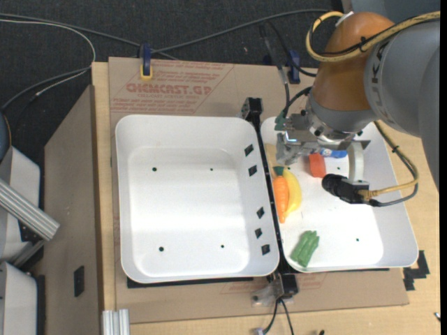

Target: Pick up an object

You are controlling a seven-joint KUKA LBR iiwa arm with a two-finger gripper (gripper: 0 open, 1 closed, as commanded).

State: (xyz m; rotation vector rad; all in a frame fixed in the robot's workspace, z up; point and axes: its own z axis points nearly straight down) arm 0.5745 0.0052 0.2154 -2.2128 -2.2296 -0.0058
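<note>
My gripper [292, 147] hangs over the back left part of the right bin [363, 250], close to the wall between the bins. Just in front of it an orange carrot [281, 195] and a yellow banana [294, 191] lie side by side against that wall. A small red block [318, 164] sits to the gripper's right, with a blue piece [339, 154] beside it, partly hidden under the wrist. A green object [305, 248] lies near the bin's front edge. I see nothing between the gripper's tips.
The left bin [133, 187] stands beside the right one. A black plug [343, 187] on a yellow cable hangs from the arm over the right bin. Black clips line the dividing wall [260, 208]. Cardboard lies under both bins.
</note>
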